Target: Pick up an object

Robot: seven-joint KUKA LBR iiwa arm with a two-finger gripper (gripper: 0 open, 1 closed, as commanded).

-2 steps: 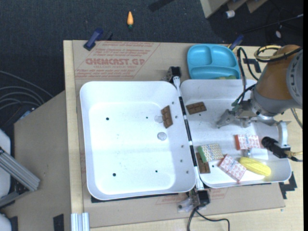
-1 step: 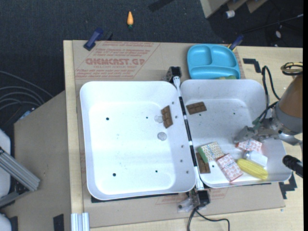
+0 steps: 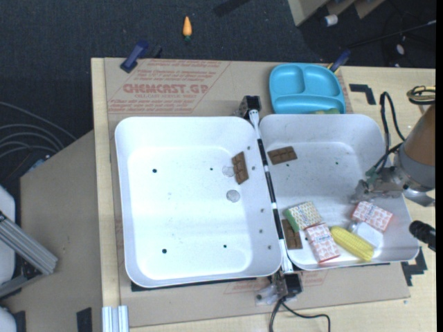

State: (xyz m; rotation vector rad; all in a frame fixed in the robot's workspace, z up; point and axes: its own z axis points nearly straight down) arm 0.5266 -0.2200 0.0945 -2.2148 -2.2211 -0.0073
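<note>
The grey arm is cut off at the right edge; its two-finger gripper [image 3: 374, 185] sits low over the right white bin [image 3: 325, 133], its opening and any hold too blurred to tell. Just beside it, near that bin's front right corner, lie a red-and-white patterned packet [image 3: 372, 216] and a yellow corn cob [image 3: 351, 243]. The cardboard-topped bench [image 3: 166, 85] stands on dark carpet.
</note>
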